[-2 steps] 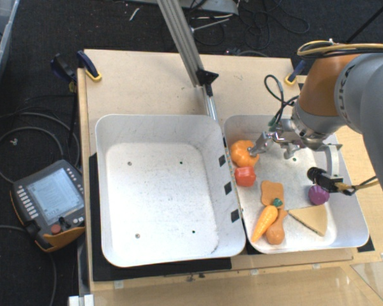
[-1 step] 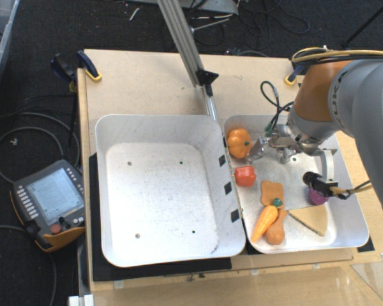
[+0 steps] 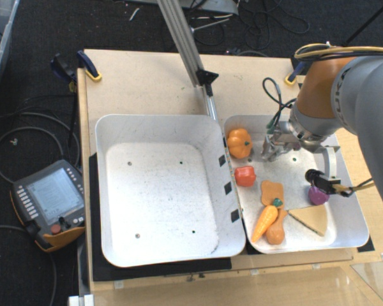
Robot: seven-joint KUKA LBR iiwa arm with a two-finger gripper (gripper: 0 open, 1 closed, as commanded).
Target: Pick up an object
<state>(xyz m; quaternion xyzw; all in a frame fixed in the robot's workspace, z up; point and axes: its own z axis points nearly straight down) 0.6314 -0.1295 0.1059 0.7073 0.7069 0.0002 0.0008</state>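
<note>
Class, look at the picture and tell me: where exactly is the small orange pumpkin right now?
The pumpkin sits in the right bin, at its far left corner, just beyond the red block and left of the gripper.

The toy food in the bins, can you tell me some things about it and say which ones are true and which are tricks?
1. The small orange pumpkin sits in the right bin. True.
2. The carrot lies in the left bin. False: it lies in the right bin, near the front edge.
3. The red block sits between the pumpkin and the carrot. True.
4. The gripper is holding the cheese wedge. False: the wedge lies on the bin floor, apart from the gripper, which is up near the pumpkin.
5. The purple piece is at the far left of the bench. False: it is in the right bin, just above the cheese wedge.
</note>
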